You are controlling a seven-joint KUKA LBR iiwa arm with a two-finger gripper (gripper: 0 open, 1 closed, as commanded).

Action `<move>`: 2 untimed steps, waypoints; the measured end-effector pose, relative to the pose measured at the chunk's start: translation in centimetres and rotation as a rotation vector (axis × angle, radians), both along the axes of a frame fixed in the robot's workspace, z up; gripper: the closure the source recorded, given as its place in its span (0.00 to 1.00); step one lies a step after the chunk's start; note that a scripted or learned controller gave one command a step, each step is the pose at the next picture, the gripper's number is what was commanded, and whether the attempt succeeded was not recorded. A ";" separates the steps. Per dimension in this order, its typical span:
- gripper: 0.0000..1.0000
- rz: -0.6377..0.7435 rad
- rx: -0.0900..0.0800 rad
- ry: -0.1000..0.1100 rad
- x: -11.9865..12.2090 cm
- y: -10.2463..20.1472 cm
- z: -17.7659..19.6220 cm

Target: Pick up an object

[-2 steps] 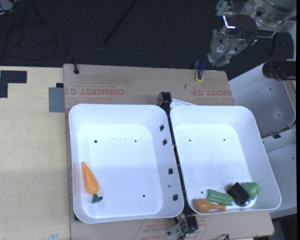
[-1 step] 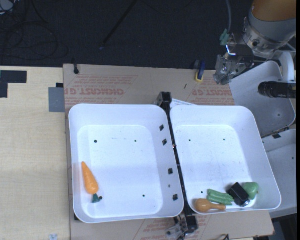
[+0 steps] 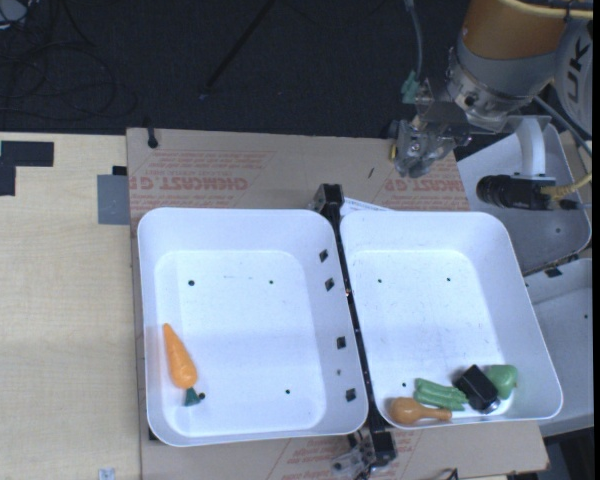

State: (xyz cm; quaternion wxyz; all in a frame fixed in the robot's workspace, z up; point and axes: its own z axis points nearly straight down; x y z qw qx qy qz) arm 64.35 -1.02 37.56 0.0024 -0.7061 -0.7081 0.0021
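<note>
Orange carrot (image 3: 179,357) far below-left of my gripper (image 3: 417,160), parked high behind bins; finger state unclear, nothing picked yet.

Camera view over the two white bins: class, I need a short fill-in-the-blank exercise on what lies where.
1. The orange carrot lies in the ____ bin.
2. The black block rests in the right bin's near ____ corner.
3. The gripper hangs above the ____ edge of the right bin.

Missing words: left; right; far

Orange carrot (image 3: 179,358) lies in left bin (image 3: 235,233).
</note>
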 end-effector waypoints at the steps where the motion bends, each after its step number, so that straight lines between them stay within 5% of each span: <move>1: 1.00 -0.009 -0.002 0.008 -4.2 -5.5 -8.5; 2: 1.00 0.002 0.000 -0.005 -0.9 -0.7 -8.4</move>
